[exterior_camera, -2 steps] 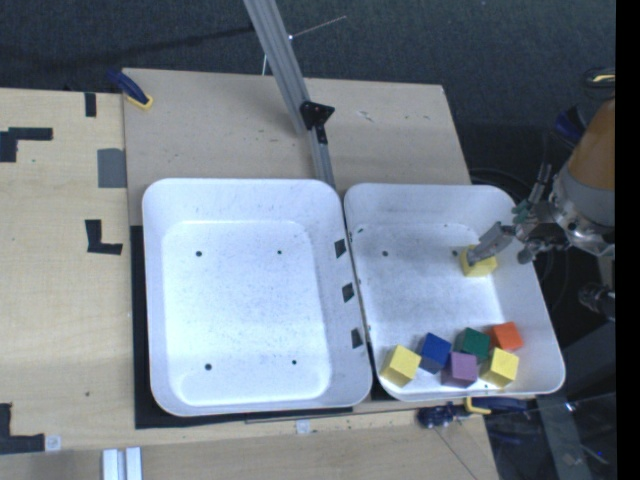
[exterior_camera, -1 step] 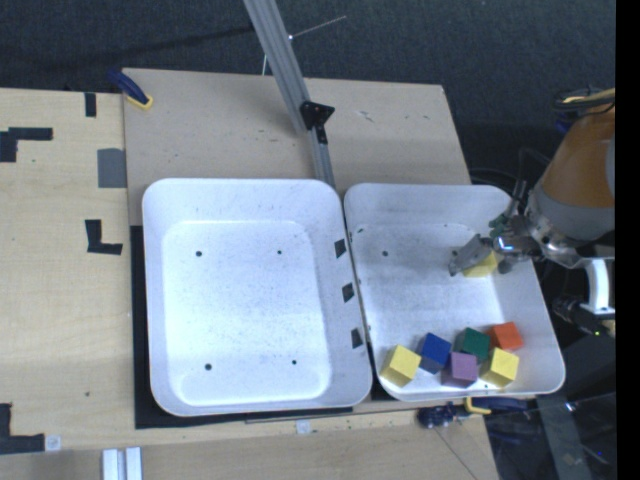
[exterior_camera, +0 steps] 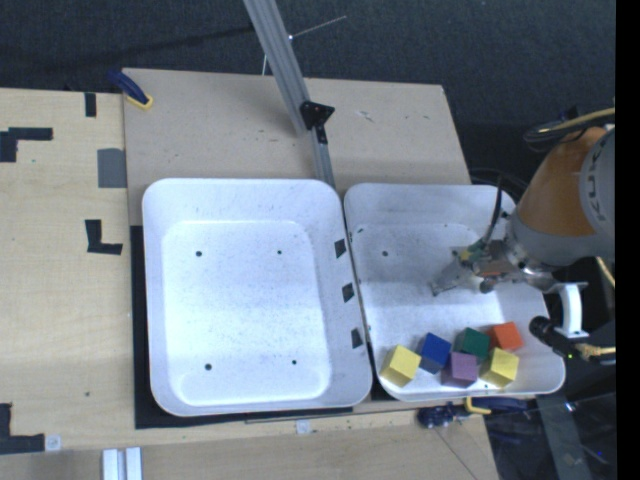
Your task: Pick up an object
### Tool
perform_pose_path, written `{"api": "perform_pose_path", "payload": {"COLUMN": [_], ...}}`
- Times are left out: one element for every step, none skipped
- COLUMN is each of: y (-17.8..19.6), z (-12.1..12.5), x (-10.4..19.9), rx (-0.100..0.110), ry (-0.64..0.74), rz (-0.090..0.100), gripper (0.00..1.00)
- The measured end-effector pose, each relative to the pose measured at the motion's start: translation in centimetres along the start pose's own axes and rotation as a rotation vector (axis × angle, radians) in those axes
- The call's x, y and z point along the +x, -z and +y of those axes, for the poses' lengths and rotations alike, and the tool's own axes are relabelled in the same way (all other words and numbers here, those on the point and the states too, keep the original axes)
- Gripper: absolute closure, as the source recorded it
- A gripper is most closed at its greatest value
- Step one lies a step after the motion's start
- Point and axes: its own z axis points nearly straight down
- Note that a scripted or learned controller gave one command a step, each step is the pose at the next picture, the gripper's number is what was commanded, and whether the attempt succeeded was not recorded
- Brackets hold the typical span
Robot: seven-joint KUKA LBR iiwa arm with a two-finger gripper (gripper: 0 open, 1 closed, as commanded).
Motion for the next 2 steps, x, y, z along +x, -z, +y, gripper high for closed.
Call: {"api": "perform_pose_path", "payload": {"y": [1.3, 6.8], "z": [0.1, 0.6], "x": [0.0, -0.9], "rx": [-0.004, -0.011], "ry": [0.001, -0.001], "rz": [-0.001, -0.004], "gripper": [1.0, 1.0]}}
